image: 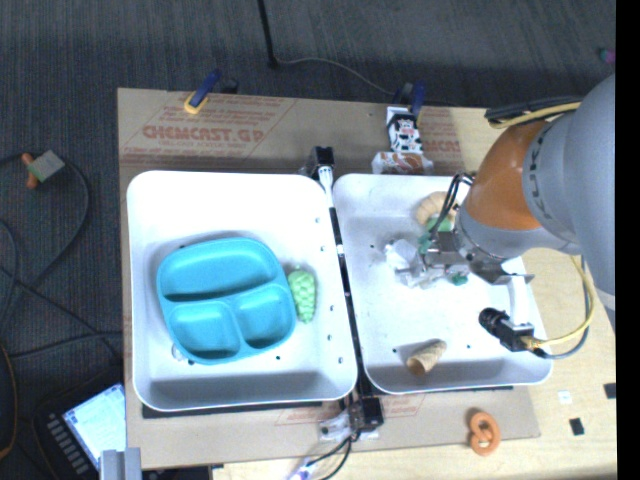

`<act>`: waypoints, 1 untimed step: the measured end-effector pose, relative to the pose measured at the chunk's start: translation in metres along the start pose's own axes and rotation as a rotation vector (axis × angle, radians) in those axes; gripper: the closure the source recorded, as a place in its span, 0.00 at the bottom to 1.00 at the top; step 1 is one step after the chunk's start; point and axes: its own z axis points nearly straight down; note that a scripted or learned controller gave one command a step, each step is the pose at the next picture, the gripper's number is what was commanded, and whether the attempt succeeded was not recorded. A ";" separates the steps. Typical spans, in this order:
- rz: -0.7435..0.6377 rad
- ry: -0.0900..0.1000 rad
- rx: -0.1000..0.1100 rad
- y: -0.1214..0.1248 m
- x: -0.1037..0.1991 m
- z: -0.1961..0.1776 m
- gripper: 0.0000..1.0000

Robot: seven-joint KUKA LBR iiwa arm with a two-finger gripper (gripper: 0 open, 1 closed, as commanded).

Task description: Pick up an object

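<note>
Grey metal and an orange band crowd the right bin (450,373), where the gripper (432,263) hangs low over a crumpled pale grey object (400,256) near the bin's middle; whether anything sits between its parts I cannot tell. A tan cone-shaped piece (424,355) lies by that bin's near edge, and a beige rounded lump (432,206) towards its far edge. The left bin (150,368) holds a glossy blue three-compartment tray (225,298) with a knobbly green object (303,295) just beside it. The bench (200,133) board reads "CHEMCAST GP" in red.
</note>
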 end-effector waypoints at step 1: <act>-0.001 -0.001 -0.008 0.069 -0.013 0.012 1.00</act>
